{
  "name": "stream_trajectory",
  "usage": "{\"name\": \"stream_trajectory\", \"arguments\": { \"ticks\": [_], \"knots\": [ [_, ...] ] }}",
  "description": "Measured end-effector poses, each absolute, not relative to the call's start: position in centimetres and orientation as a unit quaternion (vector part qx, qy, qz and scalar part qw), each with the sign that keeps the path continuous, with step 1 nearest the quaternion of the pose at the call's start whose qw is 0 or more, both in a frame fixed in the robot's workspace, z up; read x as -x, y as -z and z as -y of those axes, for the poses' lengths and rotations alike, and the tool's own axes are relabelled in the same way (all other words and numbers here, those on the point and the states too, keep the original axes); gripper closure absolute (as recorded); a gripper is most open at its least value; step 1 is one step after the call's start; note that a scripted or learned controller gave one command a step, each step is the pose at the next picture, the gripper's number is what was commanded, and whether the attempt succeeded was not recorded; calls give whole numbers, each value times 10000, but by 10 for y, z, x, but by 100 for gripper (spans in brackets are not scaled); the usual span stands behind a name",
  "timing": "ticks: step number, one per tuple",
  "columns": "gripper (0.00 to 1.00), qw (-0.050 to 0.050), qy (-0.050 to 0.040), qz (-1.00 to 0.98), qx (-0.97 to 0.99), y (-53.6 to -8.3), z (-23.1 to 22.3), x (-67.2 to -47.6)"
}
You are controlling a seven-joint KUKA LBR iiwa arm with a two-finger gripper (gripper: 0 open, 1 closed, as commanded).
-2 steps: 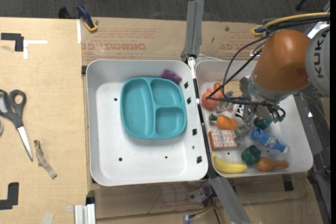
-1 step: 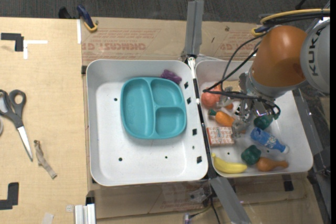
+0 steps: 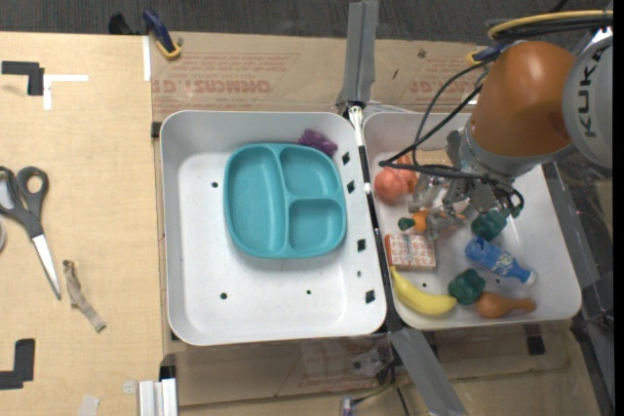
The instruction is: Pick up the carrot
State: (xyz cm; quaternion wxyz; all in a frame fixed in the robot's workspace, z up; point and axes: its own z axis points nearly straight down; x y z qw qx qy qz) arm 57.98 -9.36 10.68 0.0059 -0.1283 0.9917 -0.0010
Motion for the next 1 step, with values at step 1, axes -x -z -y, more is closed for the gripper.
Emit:
{"name": "stream_trajectory", "arguments": {
  "ticks": [1],
  "knots": [
    [100,17,-3,-9993,378,-192,30,-529]
  ]
}}
